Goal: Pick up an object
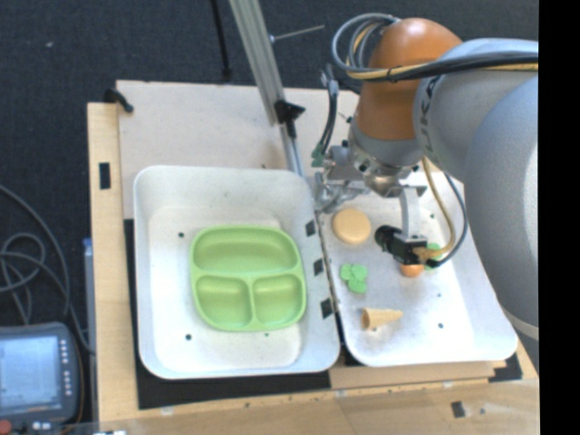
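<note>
Camera view from above the bench has the grey arm with its orange band [403,62] reaching in from the right and hanging low over the far end of the right-hand shallow white bin [471,333]. The gripper [337,191] sits close to the wall shared with the left-hand shallow white bin [154,243]. From where I stand the wrist hides its business end, so I cannot tell whether it is released or clenched, and I see nothing held in it. Just beside it, on the near side, lies a round tan bun-shaped toy [352,226], flat on the bin floor, which looks the likeliest target. Further along the same bin are a small green leafy plastic piece [353,278], a pale wafer cone on its side [381,317] and a small orange lump [412,269], each apart from the others. The left-hand bin carries a light green plastic plate with three compartments [246,275], with no food toys in it. I would say the step in hand is the approach, with no grasp made yet. The next move calls for centring over the bun, which sits near the wall, so a straight, careful descent will be needed to straddle it without clipping the rim.
</note>
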{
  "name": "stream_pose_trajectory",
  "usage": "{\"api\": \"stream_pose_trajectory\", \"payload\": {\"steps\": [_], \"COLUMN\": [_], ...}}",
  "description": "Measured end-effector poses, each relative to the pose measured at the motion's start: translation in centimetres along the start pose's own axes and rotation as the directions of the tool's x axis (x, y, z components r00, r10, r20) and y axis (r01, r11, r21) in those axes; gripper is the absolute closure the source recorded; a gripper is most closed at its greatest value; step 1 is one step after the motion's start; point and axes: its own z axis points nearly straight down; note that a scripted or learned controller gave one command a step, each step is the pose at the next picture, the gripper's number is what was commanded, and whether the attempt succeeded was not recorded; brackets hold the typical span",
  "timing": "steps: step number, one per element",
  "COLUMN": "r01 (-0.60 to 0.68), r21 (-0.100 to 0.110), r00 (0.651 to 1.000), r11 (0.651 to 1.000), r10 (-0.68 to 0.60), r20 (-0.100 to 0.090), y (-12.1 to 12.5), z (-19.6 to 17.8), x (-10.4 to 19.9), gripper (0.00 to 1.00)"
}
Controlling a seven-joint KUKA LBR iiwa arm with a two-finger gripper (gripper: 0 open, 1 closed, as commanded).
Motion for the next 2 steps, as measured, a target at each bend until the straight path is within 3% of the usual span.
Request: {"api": "stream_pose_trajectory", "payload": {"steps": [1,2], "r01": [0.001,-0.001], "r21": [0.0,0.002], "r00": [1.0,1.0], "r11": [1.0,1.0], "r10": [-0.001,0.001], "r20": [-0.001,0.003], "y": [2.17,2.1], "z": [0.41,0.38], "x": [5.6,5.15], "gripper": [1.0,0.0]}}
